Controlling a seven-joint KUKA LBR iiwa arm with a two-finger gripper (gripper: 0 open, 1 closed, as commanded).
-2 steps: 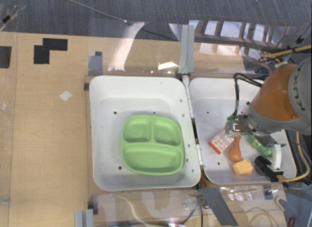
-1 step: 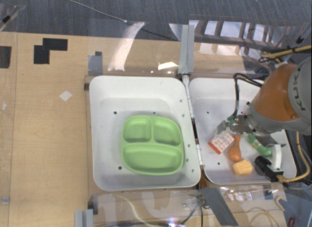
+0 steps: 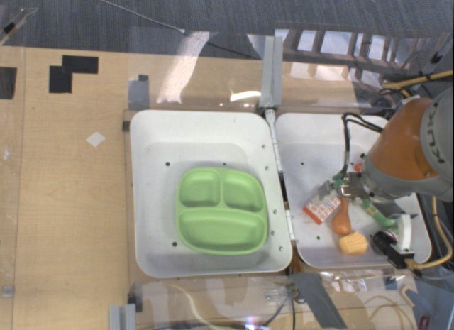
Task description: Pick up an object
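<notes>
My gripper (image 3: 342,187) hangs low over the middle of the right bin (image 3: 305,144), under the grey wrist and orange band of the arm. Right beneath it lie a red and white packet (image 3: 321,209) and an orange carrot-shaped toy (image 3: 342,218); whether it touches them I cannot tell. A yellow block (image 3: 353,243) rests just in front of the carrot, near the bin's front wall. A thin green piece (image 3: 377,212) pokes out from under the wrist on the right.
The left bin (image 3: 152,144) holds a green divided plate (image 3: 221,210) in its middle. A metal divider post (image 3: 270,73) stands between the bins at the back. Cables run behind the right bin.
</notes>
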